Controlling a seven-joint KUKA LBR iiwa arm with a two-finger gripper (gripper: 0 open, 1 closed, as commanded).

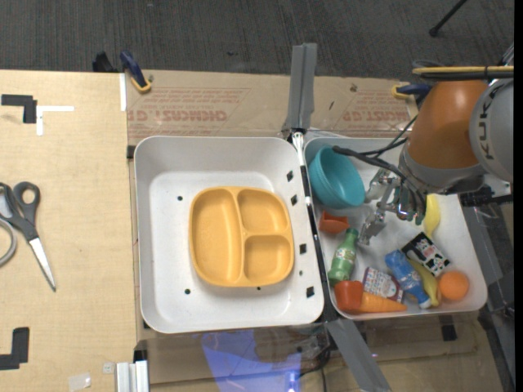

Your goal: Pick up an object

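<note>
The left bin (155, 243) holds a yellow plate (242, 237). The right bin (472, 243) holds a blue bowl (335, 178), green bottle (343, 256), carrot (380, 303) and orange (453, 286). The claw (391, 207) hangs over them, and I cannot tell its grip.

Green bottle (344, 256), orange ball (453, 285), teal bowl (335, 178), perhaps snack packets, right bin.

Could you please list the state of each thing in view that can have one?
Gripper: above the right bin, holding nothing visible.
Yellow divided plate: flat in the left bin, right way up.
Teal bowl: tilted against the right bin's corner.
Green bottle: lying on its side.
Orange: resting in the right bin's corner.
Scissors: slightly open, on the bench.
</note>
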